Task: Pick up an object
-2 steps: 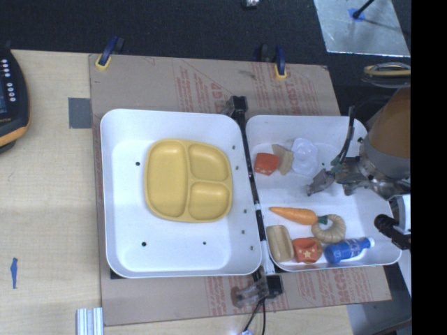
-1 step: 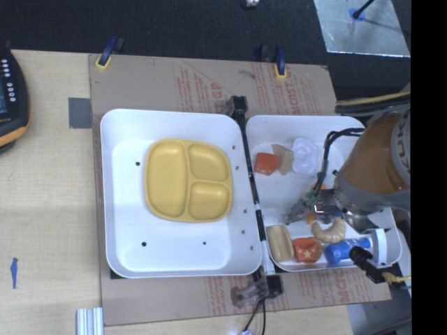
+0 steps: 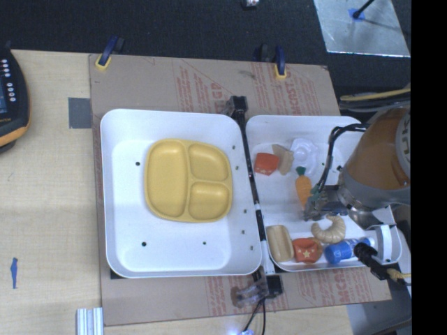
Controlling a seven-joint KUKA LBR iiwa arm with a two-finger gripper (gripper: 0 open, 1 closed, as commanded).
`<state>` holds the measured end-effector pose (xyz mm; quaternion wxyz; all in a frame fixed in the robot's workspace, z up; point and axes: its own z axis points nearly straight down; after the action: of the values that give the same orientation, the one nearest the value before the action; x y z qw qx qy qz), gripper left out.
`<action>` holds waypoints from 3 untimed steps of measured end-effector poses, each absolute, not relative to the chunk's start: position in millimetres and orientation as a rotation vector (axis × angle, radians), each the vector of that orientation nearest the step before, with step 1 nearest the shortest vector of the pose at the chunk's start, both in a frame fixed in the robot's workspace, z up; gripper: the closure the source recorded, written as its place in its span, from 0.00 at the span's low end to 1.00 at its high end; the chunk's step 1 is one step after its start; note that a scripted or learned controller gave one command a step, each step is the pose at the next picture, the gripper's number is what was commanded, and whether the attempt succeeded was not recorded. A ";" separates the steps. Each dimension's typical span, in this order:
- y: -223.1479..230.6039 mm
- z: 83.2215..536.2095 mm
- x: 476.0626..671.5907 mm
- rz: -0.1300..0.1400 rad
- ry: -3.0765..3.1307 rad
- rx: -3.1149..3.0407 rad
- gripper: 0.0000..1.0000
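At far 9 o'clock, on the wooden bench (image 3: 49, 208), part of a black and orange handheld controller (image 3: 10, 96). Under both bins, a brown cardboard sheet (image 3: 202, 82) held by blue and yellow clamps (image 3: 108, 51) along its 12 o'clock edge. Left white bin (image 3: 115, 187) holding a yellow divided plate (image 3: 188, 180), flat, three compartments, roughly central. Just beside it at 3 o'clock, the right white bin (image 3: 269, 128), crowded with small toys: an orange-red block (image 3: 266, 163) near its 10 o'clock corner, a tan piece (image 3: 283, 157) touching that block's 3 o'clock side, a clear crumpled wrapper (image 3: 304, 149) towards 12 o'clock, an orange carrot (image 3: 303, 188) with a green top near the middle. Along the 6 o'clock wall, a beige bread-like piece (image 3: 281, 243), then a red toy (image 3: 306, 250), a pale curved piece (image 3: 329, 227) above it, and a blue cylinder (image 3: 339, 252) at 5 o'clock. Grey arm (image 3: 380, 159) with its orange band coming in from 3 o'clock, gripper (image 3: 319, 206) low in the right bin, just at 5 o'clock of the carrot and at 11 o'clock of the pale curved piece. Fingers too dark and small to read: cannot tell how far apart, nor whether anything sits between them.
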<state>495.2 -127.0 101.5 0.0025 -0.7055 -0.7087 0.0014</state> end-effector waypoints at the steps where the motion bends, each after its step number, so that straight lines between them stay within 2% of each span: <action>1: -126.9 101.4 495.2 0.005 -2.224 -2.212 0.00; 2: -123.2 91.8 553.4 -0.002 -2.229 -2.217 0.00; 3: -123.8 101.9 550.5 0.005 -2.229 -2.208 1.00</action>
<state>550.5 -123.8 101.9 0.0023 -0.7037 -0.7105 0.0015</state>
